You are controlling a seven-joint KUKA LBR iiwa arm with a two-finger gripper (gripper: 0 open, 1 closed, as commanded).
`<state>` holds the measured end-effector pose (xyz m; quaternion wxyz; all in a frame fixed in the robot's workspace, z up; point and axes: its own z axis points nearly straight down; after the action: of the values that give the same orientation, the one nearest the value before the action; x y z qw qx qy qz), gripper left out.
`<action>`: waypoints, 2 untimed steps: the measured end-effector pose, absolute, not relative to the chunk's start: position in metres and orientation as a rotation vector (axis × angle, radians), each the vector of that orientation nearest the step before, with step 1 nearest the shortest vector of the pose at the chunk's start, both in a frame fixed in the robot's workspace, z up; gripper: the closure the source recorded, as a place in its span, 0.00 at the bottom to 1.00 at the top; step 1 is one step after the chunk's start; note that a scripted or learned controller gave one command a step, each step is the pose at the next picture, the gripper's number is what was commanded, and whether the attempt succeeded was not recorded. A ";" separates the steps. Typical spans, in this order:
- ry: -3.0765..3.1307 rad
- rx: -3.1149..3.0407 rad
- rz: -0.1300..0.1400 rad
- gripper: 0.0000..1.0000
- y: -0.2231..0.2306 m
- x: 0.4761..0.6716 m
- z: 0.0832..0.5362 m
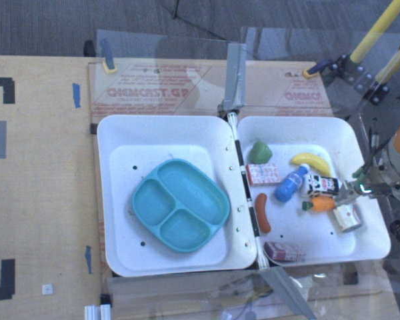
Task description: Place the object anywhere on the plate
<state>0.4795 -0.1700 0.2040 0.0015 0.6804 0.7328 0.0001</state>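
Lowest in the frame, a dark red packet (285,251) lay at the right bin's (370,245) bottom edge. At left-centre, the turquoise three-compartment plate (181,205) sat bare in the left bin (113,179). Farther right lay a red sausage (262,213), a blue bottle (290,184) and a yellow banana (311,162). At the right edge, the claw (350,193) sat over a small orange carrot-like object (321,204); whether it gripped, I cannot tell. Crowding neighbours could likely spoil the grasp.
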 end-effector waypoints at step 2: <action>2.328 2.113 0.000 1.00 -0.155 0.479 0.172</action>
<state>0.4791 -0.1547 0.1724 -0.0010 0.6720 0.7405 -0.0001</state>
